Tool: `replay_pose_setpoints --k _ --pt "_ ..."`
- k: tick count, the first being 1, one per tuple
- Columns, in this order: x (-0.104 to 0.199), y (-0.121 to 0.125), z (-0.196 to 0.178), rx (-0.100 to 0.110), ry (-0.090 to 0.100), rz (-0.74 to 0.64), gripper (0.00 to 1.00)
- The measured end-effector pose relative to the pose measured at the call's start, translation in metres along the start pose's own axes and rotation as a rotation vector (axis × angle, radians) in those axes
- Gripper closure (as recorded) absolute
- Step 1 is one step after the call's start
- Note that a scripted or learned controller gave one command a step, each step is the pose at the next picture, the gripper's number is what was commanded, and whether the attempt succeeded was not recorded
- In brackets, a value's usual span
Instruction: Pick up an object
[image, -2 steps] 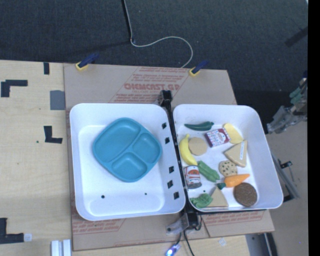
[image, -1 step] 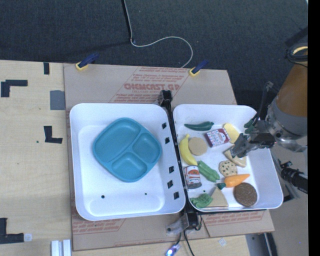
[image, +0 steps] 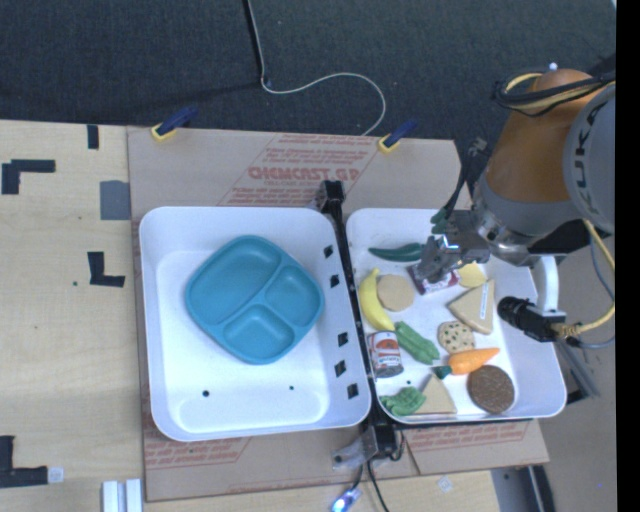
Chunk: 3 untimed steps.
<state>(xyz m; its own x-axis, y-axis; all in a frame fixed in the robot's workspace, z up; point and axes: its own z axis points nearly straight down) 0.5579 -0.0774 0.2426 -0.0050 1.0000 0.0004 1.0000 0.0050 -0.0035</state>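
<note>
I see my arm (image: 545, 150) reaching in from the right, wrist bent down, gripper (image: 437, 262) low over the right bin (image: 540, 405). It sits just above the toy food there, beside the banana (image: 373, 300).

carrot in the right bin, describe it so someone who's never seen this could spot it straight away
Look in the right bin, the one crowded with toy food. Near its front right part the carrot lies on its side, just above a round brown patty and below a chocolate chip cookie. It is the only bright orange piece among those foods, slim and tapered.
</note>
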Motion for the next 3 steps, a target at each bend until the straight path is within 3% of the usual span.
replay_pose_setpoints --k 1,2,3 --pt "0.064 -0.009 0.035 0.002 0.002 -0.001 1.0" --pt "0.054 -0.062 -0.094 -0.01 0.0 0.004 1.0" --pt "0.1 -0.076 -0.017 0.007 0.0 0.001 1.0"
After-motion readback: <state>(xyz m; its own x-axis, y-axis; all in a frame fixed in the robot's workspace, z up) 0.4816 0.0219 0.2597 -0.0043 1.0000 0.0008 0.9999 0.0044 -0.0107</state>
